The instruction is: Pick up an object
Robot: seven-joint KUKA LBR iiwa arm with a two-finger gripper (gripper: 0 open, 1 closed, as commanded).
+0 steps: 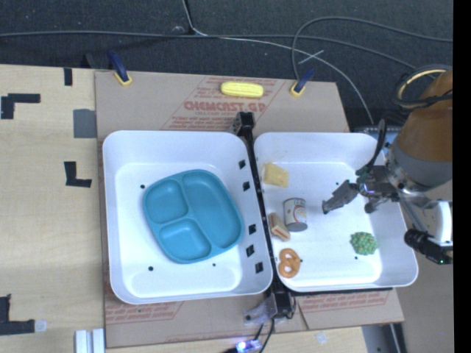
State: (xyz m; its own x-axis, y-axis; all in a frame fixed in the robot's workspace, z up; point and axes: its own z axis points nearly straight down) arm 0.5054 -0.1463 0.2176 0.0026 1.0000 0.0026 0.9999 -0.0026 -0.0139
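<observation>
– Two white bins, side by side. What lies nearest the lens?

– From my remote desk: a pretzel [288, 262] at the near edge of the right bin [401, 274], close to the divider. A green broccoli floret [363, 243] sits well apart from it, toward the arm's side.

– And behind those?

– A small bun-like piece [280, 227] just beside a tin can [296, 214] lying on its side; I cannot tell whether they touch. In the left bin [118, 197] rests a blue divided plate [193, 215].

– Where is the pincer?

– The gripper [354, 200] hangs over the right bin, between the can and the bin's right wall, and beyond the broccoli. I see its two dark fingers [338, 197] splayed wide, with nothing between them. The grey arm [423, 149] reaches in from the right.

– So nothing is picked up?

– Nothing. Every object lies on the bin floor, none touching the fingers.

– Farther back?

– A yellow cheese wedge [276, 174] near the divider in the right bin. Beyond both bins, a corn cob [241, 90] lies on the cardboard sheet [169, 98], between two blue clamps [120, 70].
</observation>
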